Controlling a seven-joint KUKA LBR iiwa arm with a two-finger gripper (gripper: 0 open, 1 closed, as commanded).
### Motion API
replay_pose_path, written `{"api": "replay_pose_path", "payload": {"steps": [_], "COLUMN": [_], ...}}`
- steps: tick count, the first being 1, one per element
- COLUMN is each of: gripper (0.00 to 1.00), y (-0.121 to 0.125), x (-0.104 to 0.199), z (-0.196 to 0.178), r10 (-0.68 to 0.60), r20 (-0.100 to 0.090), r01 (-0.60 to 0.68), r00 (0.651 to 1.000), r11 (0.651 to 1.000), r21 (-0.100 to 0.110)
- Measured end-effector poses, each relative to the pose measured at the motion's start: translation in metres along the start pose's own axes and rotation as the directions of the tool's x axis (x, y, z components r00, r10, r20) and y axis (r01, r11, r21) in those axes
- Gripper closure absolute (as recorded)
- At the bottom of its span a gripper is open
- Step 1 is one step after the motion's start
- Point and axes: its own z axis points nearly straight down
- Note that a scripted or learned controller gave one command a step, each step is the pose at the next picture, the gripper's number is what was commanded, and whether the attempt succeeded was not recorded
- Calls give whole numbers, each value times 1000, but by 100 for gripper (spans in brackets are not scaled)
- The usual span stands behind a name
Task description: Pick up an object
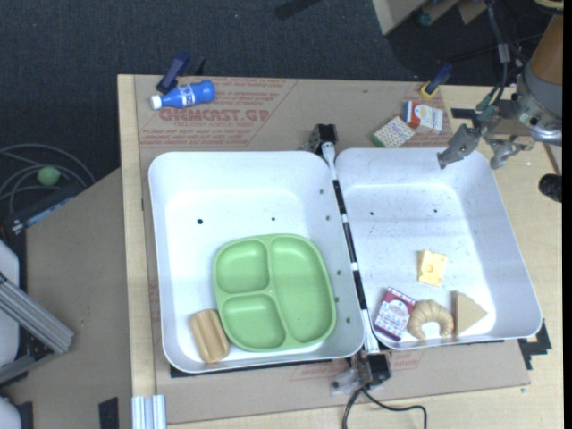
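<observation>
Overhead view: the robot's grey metal jaws (481,147) hang splayed wide and hold nothing, over the far right corner of the right-hand shallow white plastic bin (393,195). The graspable things lie well toward the viewer from them: a yellow holed cheese slice (433,267), then a tan croissant (431,317) touching a red-and-white packet (393,314) and a pale wedge (467,311). Judged risk: those three crowd together, so a descent there may nudge neighbours and close on nothing.
</observation>
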Motion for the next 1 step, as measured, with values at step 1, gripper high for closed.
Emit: {"api": "replay_pose_path", "payload": {"steps": [1], "gripper": [0], "y": [-64], "x": [-14], "z": [77], "r10": [1], "r20": [-1], "r01": [-1], "r00": [1000], "r11": [1000], "r21": [4]}}
